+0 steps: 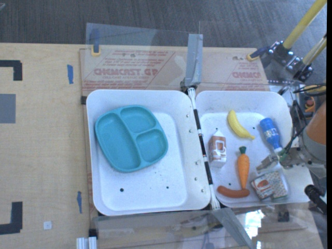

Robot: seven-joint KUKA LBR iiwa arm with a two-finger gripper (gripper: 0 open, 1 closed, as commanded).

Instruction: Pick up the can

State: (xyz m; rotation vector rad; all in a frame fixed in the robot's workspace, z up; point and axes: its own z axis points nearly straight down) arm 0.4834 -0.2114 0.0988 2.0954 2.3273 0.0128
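Two bins (137,204); can (268,185) lies on its side in the right one's near right corner, just right of the carrot (243,166). Claw (274,161) sits just above the can, near the bottle (270,132). Looks like approach step, nothing gripped. Next: drop and centre over the can. Can't tell whether claw is apart or together; arm is cut off at the frame edge.

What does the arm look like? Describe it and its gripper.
The arm is grey and rounded, with a bit of orange band showing near the view's right edge. Thin black cables run beside it. The gripper is small and of pale grey metal.
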